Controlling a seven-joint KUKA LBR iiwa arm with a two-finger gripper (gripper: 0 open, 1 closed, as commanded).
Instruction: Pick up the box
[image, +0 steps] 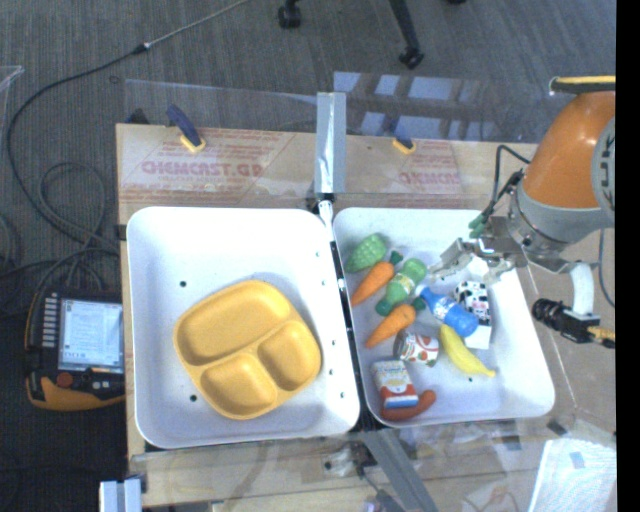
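Nearest the right bin's (535, 385) front wall, the box (396, 386), a small carton with a red and white label, is lying beside a red sausage-shaped toy (418, 403). Behind it a banana (463, 352), two carrots (392, 323), a blue bottle (450, 312) and green vegetables (366, 249) are crowding the middle. The hand (470, 262) is hovering over the far right corner, clutching nothing; whether it is spread or clenched I cannot tell. It should be coming down straight over the carton, clear of the sausage. The left bin (150, 300) is carrying a yellow divided tray (248, 347).

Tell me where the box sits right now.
The box stands in the right bin, near its front edge, just below the red-and-white can and left of the banana.
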